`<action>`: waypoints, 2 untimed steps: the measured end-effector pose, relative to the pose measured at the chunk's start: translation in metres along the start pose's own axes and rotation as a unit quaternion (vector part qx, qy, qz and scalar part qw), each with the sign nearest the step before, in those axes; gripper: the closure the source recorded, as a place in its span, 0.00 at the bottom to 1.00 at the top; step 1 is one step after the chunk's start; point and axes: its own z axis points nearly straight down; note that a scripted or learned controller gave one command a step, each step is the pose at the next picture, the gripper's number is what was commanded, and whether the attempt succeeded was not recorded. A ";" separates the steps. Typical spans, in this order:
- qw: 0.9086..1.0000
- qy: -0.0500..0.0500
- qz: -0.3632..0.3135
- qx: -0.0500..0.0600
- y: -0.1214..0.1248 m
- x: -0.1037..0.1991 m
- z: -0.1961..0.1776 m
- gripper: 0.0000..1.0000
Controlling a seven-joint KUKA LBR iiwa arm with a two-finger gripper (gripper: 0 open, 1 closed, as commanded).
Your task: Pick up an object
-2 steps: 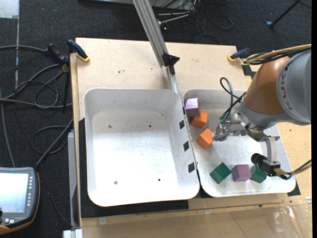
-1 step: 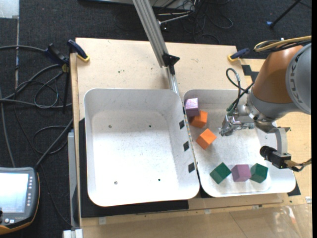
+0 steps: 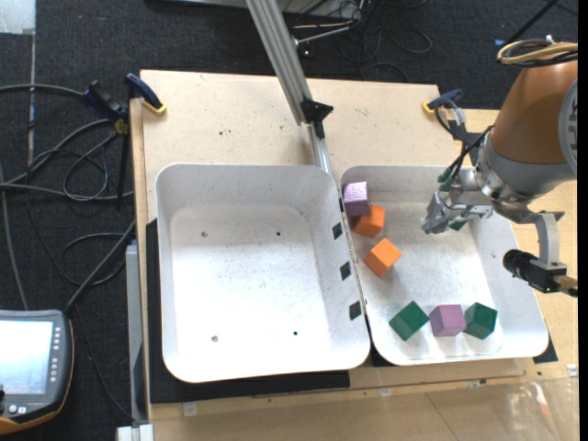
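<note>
The right bin [image 3: 514,338] holds several small cubes. A purple cube [image 3: 356,192] sits at its upper left, with an orange cube [image 3: 370,220] just below it and a second orange cube [image 3: 383,256] lower still. Near the front stand a green cube [image 3: 409,321], a purple cube [image 3: 447,320] and another green cube [image 3: 480,320] in a row. My gripper [image 3: 444,219] hangs over the upper middle of the right bin, to the right of the orange cubes. A bit of green shows at its tips, too small to identify.
The left bin [image 3: 175,274] lies beside the right one, sharing a middle wall. A slanted metal bar [image 3: 280,49] runs from the top down to the bins' junction. Clamps [image 3: 145,95] sit at the bench's back corners. A teach pendant [image 3: 32,366] lies at the lower left.
</note>
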 end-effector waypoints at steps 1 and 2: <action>1.000 0.000 0.000 0.001 0.003 -0.004 -0.044 1.00; 1.000 0.001 -0.002 0.004 -0.001 0.043 -0.045 1.00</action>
